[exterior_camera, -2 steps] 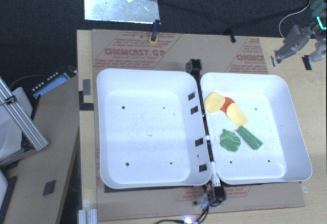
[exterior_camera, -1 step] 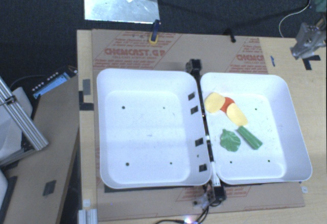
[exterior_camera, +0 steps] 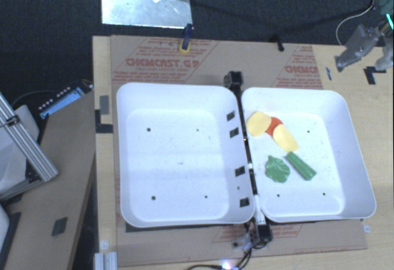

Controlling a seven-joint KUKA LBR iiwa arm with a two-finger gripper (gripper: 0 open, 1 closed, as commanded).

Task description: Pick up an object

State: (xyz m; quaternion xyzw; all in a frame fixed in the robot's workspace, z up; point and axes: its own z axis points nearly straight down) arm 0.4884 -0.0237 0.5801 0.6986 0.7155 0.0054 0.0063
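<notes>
While my gripper [exterior_camera: 360,47] hangs beyond the right bin's [exterior_camera: 345,201] far right corner, grip state unclear to me, the green stick [exterior_camera: 300,165] lies diagonally mid-bin, toward its near-left.

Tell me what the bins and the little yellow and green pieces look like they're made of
The bins look like thin moulded plastic, white and smooth, with rounded corners and a soft sheen. The yellow pieces, the green leafy piece and the green stick look like matte toy food in flat, even colours, probably plastic or foam; the view cannot settle which.
</notes>
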